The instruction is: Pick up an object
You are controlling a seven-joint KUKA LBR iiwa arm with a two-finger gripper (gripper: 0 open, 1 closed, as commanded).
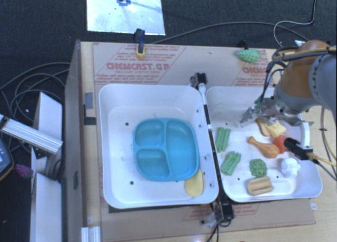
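My gripper hangs low over the back of the right bin, under the grey arm with its orange band. Just to its right lie a yellow cheese wedge and an orange strip. In front of these are a chicken drumstick, a red tomato, a broccoli floret, a bread roll and a white piece. Two green bean bundles lie on the bin's left side. I see nothing held in the gripper.
The left bin holds a blue divided plate and a yellow piece at its front right. A green toy lies on the bench behind the right bin. A yellow clamp sits on the bench's back edge.
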